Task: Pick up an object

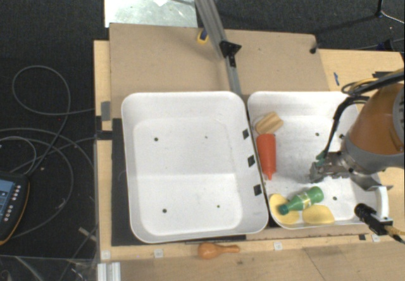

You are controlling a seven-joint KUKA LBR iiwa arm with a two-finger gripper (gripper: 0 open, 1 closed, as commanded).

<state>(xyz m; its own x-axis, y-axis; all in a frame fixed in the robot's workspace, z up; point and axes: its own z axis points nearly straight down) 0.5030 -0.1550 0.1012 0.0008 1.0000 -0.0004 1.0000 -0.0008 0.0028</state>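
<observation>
In the right bin [297, 109] lie a tan wooden block [268, 123] at the back left, an orange carrot [268, 154] along the left wall, a green bottle [301, 201] near the front, and two yellow pieces [318, 214] beside the bottle. My gripper [321, 170] hangs low over the right bin's floor, just above and to the right of the green bottle. Nothing shows between its fingers. The grey arm with the orange band [378, 124] comes in from the right.
The left bin [183, 166] sits beside the right one, joined by black clips [251, 161]. An orange pear-shaped toy [217, 249] lies on the bench in front of the bins. A grey pole [212, 14] slants over the back of the bench.
</observation>
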